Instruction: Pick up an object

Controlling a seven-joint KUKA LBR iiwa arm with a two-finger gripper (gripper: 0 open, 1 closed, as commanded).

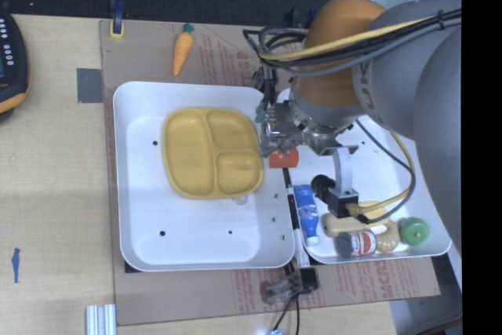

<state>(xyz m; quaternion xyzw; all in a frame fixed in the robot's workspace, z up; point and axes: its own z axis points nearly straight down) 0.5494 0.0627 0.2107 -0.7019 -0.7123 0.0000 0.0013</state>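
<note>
Overhead, 2 white bins are seen side by side on the bench. The left bin (141, 192) is occupied by a yellow divided plate (212, 151) lying flat toward its upper right. The gripper (276, 139) is positioned over the wall between the bins, just beside the plate's right edge; whether it is open or shut cannot be told. A small orange block (284, 158) is seen just below it. A blue tube (307, 217), a green ball (414, 231) and a bottle (359, 244) are gathered in the right bin (439, 249).

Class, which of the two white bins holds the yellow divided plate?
The left bin holds the yellow divided plate; the right bin holds small items such as a green ball.
</note>
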